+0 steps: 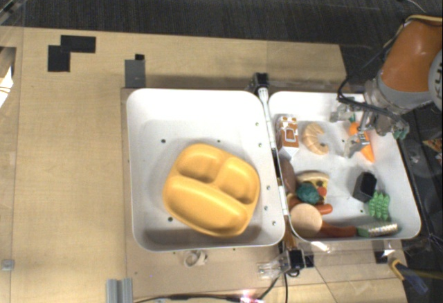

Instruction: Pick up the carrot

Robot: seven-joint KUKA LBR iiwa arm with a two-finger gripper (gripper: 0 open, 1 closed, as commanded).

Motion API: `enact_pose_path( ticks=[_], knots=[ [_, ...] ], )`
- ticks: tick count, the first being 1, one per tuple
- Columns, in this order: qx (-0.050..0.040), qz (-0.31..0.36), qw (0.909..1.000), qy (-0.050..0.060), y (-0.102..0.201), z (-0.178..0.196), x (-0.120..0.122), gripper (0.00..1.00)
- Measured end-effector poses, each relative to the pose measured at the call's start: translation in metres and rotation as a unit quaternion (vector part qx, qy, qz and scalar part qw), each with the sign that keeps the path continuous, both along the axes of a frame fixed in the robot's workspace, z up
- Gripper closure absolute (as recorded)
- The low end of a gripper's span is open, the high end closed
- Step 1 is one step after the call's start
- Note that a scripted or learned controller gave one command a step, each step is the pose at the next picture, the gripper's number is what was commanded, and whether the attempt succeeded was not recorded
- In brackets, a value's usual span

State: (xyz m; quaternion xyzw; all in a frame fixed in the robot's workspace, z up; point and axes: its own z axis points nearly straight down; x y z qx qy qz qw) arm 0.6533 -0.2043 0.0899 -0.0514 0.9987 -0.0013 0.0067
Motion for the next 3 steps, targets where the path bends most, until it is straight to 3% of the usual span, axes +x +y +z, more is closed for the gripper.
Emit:
enact_pose_path(
  ticks=[1,2,3],
  knots=[
    [-0.0014,0.003,1.0,-0.008,0.001,0.016,0.005,1.0],
    [-0.0013,0.003,1.0,-0.008,0.001,0.015,0.005,0.0],
    [-0.0028,0.081,0.9967,-0.003,-0.002,0.003,-0.002,0.0]
  ],
)
